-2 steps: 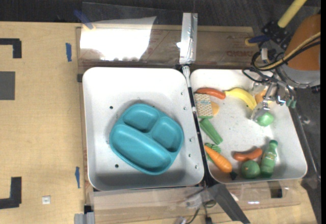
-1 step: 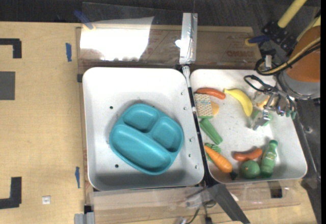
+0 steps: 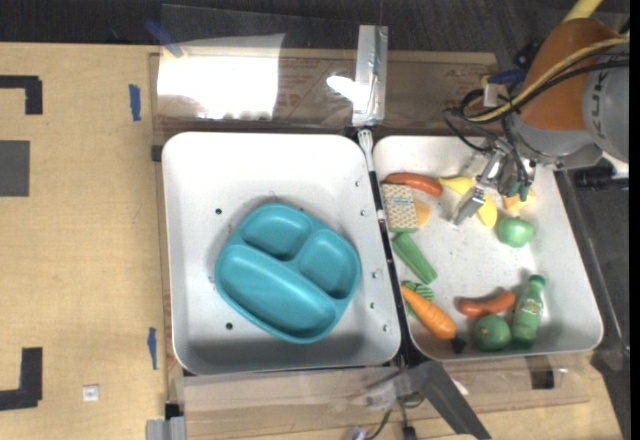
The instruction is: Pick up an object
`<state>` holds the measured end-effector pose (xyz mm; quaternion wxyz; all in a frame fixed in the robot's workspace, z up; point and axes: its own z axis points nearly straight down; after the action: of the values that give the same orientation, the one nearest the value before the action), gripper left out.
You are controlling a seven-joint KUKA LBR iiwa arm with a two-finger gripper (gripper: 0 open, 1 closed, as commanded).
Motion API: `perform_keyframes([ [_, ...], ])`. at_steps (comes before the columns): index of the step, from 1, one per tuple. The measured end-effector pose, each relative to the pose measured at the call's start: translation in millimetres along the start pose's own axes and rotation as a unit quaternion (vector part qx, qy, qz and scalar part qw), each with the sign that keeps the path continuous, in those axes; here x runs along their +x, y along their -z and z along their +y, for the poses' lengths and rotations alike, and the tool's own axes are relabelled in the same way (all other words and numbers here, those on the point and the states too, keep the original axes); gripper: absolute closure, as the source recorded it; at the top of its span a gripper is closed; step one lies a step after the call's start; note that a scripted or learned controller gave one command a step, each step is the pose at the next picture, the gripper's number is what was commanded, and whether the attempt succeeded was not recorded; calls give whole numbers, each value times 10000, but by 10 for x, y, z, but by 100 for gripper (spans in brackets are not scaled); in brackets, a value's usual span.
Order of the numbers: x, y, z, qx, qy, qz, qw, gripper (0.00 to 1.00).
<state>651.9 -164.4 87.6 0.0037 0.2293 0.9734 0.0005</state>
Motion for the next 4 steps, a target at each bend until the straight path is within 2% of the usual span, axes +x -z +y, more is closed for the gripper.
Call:
perform_keyframes([
  [1, 182, 16, 511, 41, -75, 48, 10000, 0],
  [2, 87, 207, 87, 4, 1160, -8, 9932, 0],
  [3, 248, 13, 627, 22, 1099, 1, 9939, 0],
  [4, -5, 4, -7, 5, 3275, -19, 9449, 0],
])
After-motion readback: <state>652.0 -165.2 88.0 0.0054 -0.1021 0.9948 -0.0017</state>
